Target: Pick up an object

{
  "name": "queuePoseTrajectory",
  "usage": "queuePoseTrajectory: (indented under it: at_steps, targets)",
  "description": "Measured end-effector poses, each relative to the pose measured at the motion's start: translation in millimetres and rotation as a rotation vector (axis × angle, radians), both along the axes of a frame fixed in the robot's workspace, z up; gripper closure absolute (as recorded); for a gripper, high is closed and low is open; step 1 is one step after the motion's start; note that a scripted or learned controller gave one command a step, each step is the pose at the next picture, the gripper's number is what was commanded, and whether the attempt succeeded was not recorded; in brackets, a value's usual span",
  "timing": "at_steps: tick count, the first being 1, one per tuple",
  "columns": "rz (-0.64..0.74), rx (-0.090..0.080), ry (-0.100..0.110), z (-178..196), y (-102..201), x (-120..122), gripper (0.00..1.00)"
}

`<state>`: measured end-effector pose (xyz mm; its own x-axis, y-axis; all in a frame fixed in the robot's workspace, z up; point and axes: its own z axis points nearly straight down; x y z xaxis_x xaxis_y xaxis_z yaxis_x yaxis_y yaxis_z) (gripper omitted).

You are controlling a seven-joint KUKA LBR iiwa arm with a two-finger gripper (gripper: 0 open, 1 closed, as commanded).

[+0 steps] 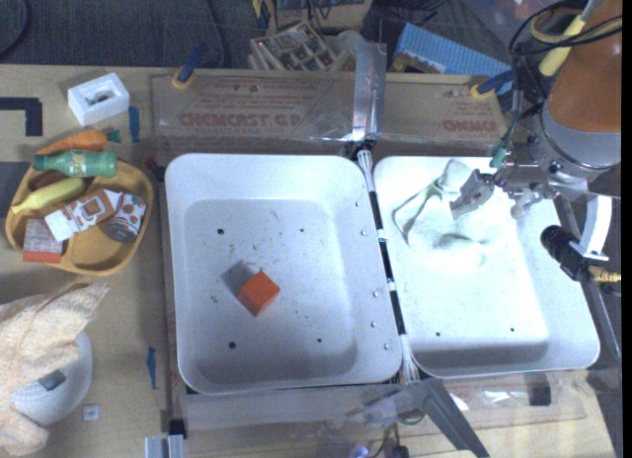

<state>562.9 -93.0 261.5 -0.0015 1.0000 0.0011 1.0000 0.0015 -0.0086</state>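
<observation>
An orange cube (260, 292) lies in the left bin (197, 199), a little left of its middle, with a grey shadow beside it. In the right bin (563, 343), a pale translucent object with a thin greenish loop (423, 211) rests at the upper left. My gripper (472, 192) hangs over that bin's upper part, just right of the pale object and close to it. Whether it touches the object is unclear. The arm comes in from the upper right.
A yellow bowl (84, 259) of toy food stands left of the bins, with a white box (98, 98) behind it and a beige cloth (44, 347) in front. A clear plastic wall (267, 115) runs along the back of the bins.
</observation>
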Motion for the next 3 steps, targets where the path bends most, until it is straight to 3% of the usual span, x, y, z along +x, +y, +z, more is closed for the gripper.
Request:
queuePoseTrajectory:
  at_steps: [1,2,3]
  targets:
    - [0.213,0.002,-0.002,-140,-48,-31,0.0]
    - [0.175,0.0,-0.005,-140,-29,45,0.0]
    - [0.191,-0.003,-0.016,-172,-6,59,0.0]
